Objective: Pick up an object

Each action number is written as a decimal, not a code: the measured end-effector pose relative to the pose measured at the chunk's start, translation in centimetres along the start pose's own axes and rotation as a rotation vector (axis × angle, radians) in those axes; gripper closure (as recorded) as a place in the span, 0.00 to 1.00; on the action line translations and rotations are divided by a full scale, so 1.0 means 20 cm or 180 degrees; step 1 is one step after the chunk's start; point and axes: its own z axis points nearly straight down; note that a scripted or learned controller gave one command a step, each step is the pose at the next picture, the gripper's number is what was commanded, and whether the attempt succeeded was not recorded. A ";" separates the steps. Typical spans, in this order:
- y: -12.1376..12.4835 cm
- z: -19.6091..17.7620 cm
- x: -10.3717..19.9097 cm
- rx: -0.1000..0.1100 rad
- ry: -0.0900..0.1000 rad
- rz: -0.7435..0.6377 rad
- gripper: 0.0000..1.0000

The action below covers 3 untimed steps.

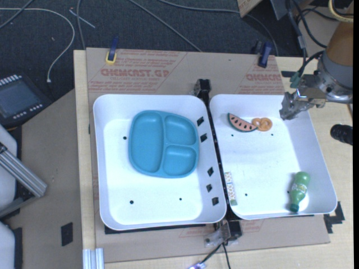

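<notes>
Hanging over the far right rim of the right bin, the gripper is showing as a dark blur; whether it is open or closed cannot be told. Nearby, a watermelon slice and small orange pretzel-like piece are lying together; a green bottle is resting by the near corner. A blue divided plate is occupying the left bin.

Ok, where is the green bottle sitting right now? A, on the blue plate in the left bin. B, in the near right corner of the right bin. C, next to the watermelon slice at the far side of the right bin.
B: the green bottle lies in the right bin, in its near right corner, apart from the watermelon slice at the far side.
</notes>
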 end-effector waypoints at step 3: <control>-0.19 0.14 0.67 0.0025 0.0009 -0.0010 1.00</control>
